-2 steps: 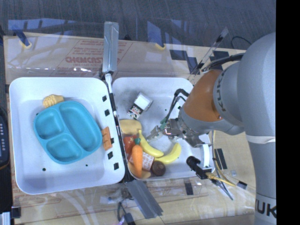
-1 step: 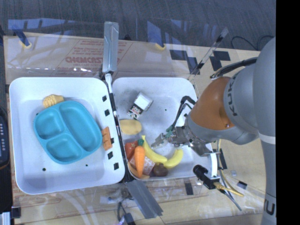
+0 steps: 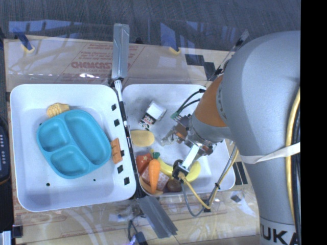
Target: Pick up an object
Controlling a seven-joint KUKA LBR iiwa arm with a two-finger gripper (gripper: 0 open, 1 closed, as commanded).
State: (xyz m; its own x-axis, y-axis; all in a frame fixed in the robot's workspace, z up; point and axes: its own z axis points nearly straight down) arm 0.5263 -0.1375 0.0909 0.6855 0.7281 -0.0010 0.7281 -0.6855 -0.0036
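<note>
Two bins: white, shallow, side by side on the worktop (image 3: 61, 60), one centre-left and one centre-right of the frame.
Left bin (image 3: 25, 188): holds a blue divided plate (image 3: 74, 143), with nothing in its three compartments.
Corn piece (image 3: 57, 108): yellow, touching the plate's upper-left rim.
Orange block (image 3: 116, 150): small, at the left bin's right wall.
Right bin (image 3: 138, 98): crowded, mostly along its lower-left part.
Small box (image 3: 153, 114): white and black, tilted, in the upper middle of the right bin.
Pale yellow piece (image 3: 142, 137): oval, by the bin's left wall.
Lower heap: red piece (image 3: 142, 162), carrot (image 3: 152, 172), banana (image 3: 193, 171) and brown piece (image 3: 173, 185), all bunched and touching.
Arm (image 3: 255, 96): grey, coming in from the right over the right bin.
Claw (image 3: 172, 136): low in the right bin, between the small box and the heap.
Claw state: cannot tell; nothing is seen held.
</note>
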